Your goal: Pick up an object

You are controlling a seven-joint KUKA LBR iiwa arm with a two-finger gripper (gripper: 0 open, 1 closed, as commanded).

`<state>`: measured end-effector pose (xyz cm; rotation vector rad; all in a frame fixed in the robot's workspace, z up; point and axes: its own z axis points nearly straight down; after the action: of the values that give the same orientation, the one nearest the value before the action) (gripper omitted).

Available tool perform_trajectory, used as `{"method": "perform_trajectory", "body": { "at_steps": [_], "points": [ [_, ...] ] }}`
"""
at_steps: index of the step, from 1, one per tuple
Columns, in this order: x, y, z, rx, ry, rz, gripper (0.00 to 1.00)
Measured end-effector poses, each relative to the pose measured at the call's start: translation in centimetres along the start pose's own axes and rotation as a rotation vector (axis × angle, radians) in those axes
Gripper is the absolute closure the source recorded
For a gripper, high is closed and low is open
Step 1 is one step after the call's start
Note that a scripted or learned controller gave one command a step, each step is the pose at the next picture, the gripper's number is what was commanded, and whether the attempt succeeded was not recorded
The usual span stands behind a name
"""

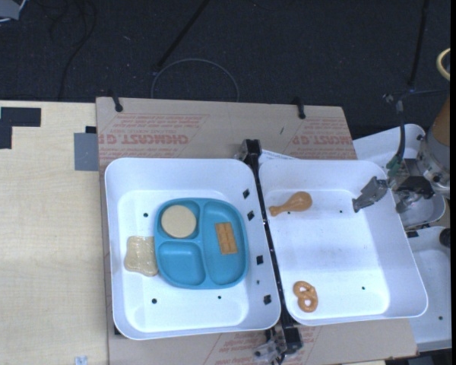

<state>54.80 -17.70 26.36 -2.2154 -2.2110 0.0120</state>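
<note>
In the right bin [342, 310] a tan drumstick-shaped toy [292, 202] lies near the far left corner. A small orange pretzel [305, 296] rests near the front edge. My gripper [378, 192] hangs over the right bin's far right corner, about a hand's width right of the drumstick and well above the pretzel in the view. Nothing shows in its grasp. The left bin [129, 181] holds a blue divided plate [200, 263] carrying a round tan disc [178, 220] and an orange wafer [226, 238].
A pale yellowish slab [140, 255] lies against the blue plate's left edge. A black divider [260, 226] runs between the bins. Both bins sit on a cardboard sheet [213, 128]. Cables and white hardware [422, 219] crowd the right side beyond the bin.
</note>
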Motion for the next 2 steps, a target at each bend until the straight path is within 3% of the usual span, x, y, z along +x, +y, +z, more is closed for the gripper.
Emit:
{"method": "perform_trajectory", "body": {
  "at_steps": [1, 2],
  "points": [
    [0.0, 0.2, -0.6, -0.011, -0.002, -0.002, 0.00],
    [-0.7, -0.3, 5.3, -0.006, -0.001, -0.001, 0.00]
  ]
}}
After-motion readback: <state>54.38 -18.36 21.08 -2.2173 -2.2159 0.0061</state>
